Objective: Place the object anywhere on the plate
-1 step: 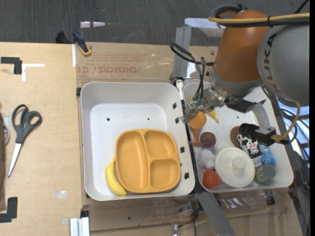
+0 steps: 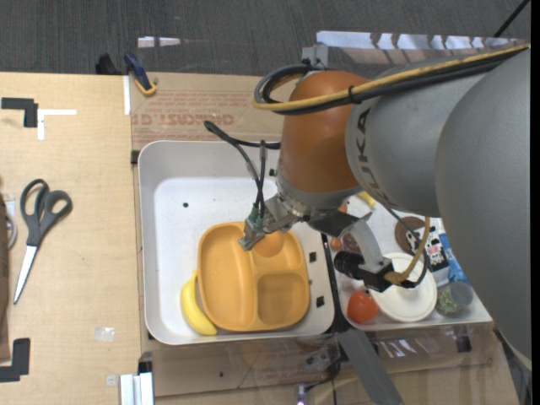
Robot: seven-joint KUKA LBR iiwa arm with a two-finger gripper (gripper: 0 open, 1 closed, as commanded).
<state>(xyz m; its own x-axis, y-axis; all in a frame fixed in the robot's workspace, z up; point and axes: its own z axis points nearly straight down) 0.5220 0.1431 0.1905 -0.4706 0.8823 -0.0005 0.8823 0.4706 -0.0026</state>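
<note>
A smooth, glossy yellow-orange plastic plate (image 2: 240, 285), rounded and moulded into compartments, lies in the left white bin (image 2: 169, 209) with a curved yellow banana (image 2: 193, 308) tucked against its lower-left rim. The pincer (image 2: 255, 230) hangs over the plate's upper edge beside a small round orange object (image 2: 270, 245) resting in the upper right compartment; whether it is clenched cannot be told. The bins sit on a pale wood-grain desk (image 2: 76, 277) bearing grey-handled scissors (image 2: 35, 226), with dark carpet (image 2: 211, 15) beyond.

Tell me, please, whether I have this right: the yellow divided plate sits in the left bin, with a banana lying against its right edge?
Not quite: in the camera view the banana lies against the left edge of the yellow divided plate, at its lower corner. The plate does sit in the left bin.
</note>
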